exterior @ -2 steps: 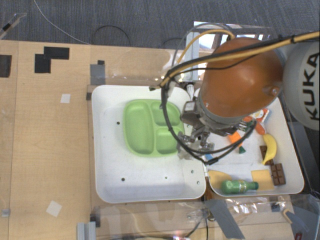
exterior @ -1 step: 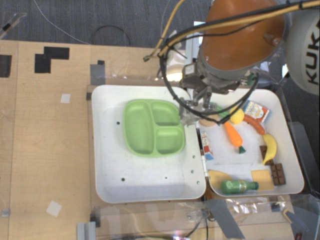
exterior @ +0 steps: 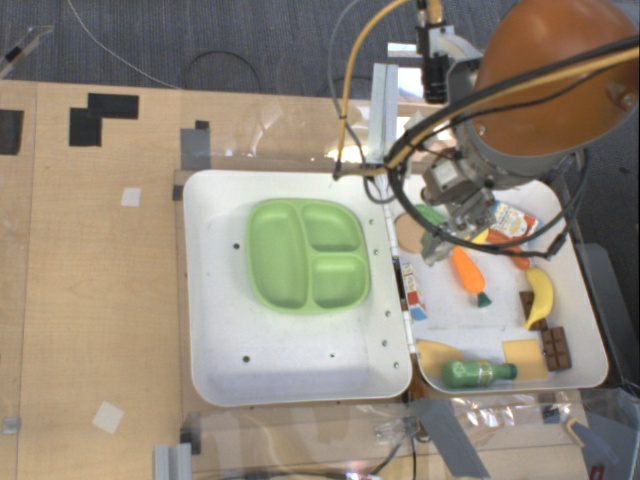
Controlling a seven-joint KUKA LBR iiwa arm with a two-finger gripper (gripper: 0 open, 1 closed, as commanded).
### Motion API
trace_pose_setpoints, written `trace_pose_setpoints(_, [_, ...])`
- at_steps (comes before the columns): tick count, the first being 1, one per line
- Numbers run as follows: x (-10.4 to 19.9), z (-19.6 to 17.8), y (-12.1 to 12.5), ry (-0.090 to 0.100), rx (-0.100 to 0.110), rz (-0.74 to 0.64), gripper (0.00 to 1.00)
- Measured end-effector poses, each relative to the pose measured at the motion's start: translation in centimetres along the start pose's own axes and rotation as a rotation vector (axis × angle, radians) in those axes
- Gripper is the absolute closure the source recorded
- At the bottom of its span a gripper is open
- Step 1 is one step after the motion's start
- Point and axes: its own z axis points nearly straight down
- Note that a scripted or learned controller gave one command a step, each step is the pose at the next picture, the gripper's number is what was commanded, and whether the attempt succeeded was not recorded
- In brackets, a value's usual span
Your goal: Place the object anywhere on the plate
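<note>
A green divided plate (exterior: 305,255) lies in the left white bin (exterior: 290,373), with nothing on it. My gripper (exterior: 438,242) hangs over the near-left part of the right bin (exterior: 590,368), just left of an orange toy carrot (exterior: 467,270). Right beside the gripper lie a tan round piece (exterior: 406,233) and a small green item (exterior: 428,215). The wrist and cables hide what is under the gripper's tip, and I cannot make out anything held in it.
The right bin also holds a banana (exterior: 540,298), a chocolate bar (exterior: 556,348), a cheese slice (exterior: 523,355), a green bottle (exterior: 478,372), a colourful packet (exterior: 510,220) and a small carton (exterior: 413,296). A ridge (exterior: 398,298) separates the bins.
</note>
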Motion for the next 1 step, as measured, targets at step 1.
trace_pose_setpoints(1, [-0.15,0.04,-0.02,-0.001,0.0,-0.002,0.0])
